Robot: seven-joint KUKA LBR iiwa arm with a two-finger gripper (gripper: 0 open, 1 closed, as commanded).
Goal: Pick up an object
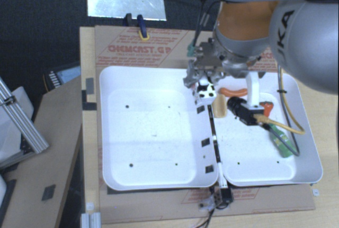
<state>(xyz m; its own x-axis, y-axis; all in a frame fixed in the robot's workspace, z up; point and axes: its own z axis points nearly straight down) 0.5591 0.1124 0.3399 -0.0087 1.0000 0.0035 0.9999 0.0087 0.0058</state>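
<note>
I am watching the arm [296,36] reaching in from the right, its orange band [249,5] filling the top of my view. The gripper [201,78] is hanging over the far end of the seam where the left bin [106,116] and the right bin [310,166] meet. From this angle I cannot tell whether the gripper is spread or pressed together, so I am not calling anything held.

Just below the gripper, a small white cube with black spots [207,93] is sitting at the inner edge of the right bin, close against the seam. I cannot tell whether it is touching the gripper. Right beside it, a tan piece [220,108] is lying in the same bin. An orange carrot-shaped piece [233,92] is lying a little further right, near the far wall. A small red-orange piece [269,108] is resting further right again. A green piece [282,145] is lying slantwise toward the bin's right side, well apart from the cube.

Both bins are sitting on a cardboard sheet [140,48] with red lettering, which is covering the bench [58,179]. A blue clamp [142,26] is gripping the sheet's far edge.
</note>
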